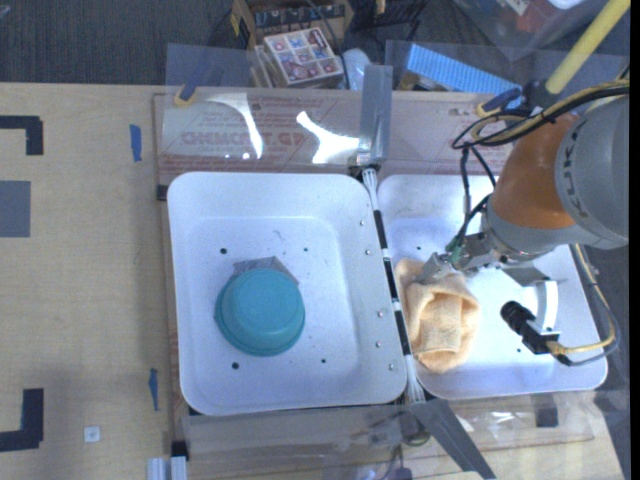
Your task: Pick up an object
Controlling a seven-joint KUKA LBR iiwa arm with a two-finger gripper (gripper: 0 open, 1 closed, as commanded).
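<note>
A crumpled yellow-orange cloth (443, 323) lies against the left wall of the right bin (580, 373). My gripper (440, 266) is down at the cloth's upper edge, touching or just above it. The grey arm with its orange band (535, 193) reaches in from the right above it. In the left bin (200, 208) a teal bowl (260, 311) sits upside down, partly covering a small grey flat piece (258, 265).
A black and white fitting with a cable (530, 323) hangs from the arm over the right bin's right half. A metal divider (385, 268) runs between the bins. Boxes and clutter (300, 48) stand behind the bench.
</note>
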